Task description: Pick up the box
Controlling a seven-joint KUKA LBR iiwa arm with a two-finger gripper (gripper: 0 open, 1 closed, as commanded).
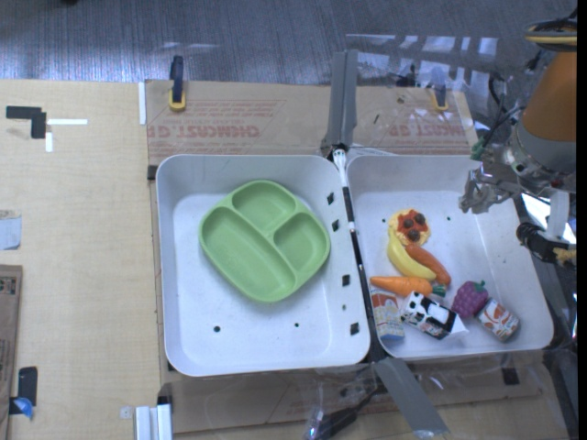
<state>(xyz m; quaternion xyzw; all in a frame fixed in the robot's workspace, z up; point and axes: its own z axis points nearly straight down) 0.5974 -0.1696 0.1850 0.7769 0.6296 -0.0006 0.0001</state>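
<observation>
You have 2 shallow white bins side by side on the counter (73, 246). The left white bin (183, 337) holds a green plastic plate with 3 compartments (265, 239), lying flat near its middle. In the right white bin (514, 264), the small black-and-white printed box (429, 313) lies tilted near the front wall, among a cluster of toy food. Just to its left sits a small white carton with a blue and orange print (388, 317), and an orange toy carrot (402, 284) lies just behind both. A yellow toy banana (408, 259) rests behind the carrot, with a yellow and red toy piece (409, 226) at its far end. A purple toy grape bunch (470, 296) and an orange-and-white can on its side (498, 319) lie to the box's right.

The metal two-finger gripper (479, 193) hangs over the right bin's far right part, well apart from the box. You can see nothing between its fingers, but you cannot tell whether they are spread or closed.
</observation>
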